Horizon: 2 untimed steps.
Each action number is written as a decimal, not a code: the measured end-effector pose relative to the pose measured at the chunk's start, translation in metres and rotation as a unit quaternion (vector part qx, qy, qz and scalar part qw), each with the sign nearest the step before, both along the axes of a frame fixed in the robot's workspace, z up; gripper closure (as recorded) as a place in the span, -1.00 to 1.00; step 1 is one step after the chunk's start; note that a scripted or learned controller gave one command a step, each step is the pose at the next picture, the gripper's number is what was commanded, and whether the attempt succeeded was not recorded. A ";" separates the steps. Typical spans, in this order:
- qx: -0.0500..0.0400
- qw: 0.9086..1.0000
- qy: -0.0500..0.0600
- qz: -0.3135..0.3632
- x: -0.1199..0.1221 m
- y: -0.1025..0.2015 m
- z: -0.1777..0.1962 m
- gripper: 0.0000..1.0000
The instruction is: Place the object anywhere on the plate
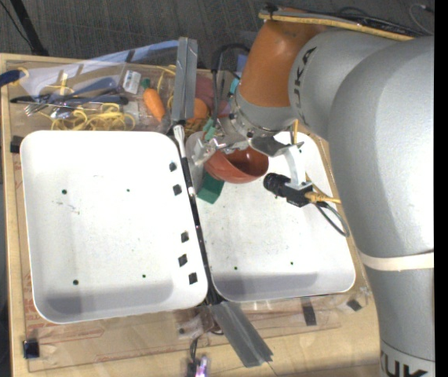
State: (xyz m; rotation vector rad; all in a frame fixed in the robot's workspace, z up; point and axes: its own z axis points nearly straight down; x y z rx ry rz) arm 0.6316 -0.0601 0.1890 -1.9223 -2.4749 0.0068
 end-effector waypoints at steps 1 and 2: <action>-0.001 0.998 -0.005 -0.062 -0.091 0.076 0.005 1.00; -0.002 0.999 0.000 -0.047 -0.133 0.156 0.002 1.00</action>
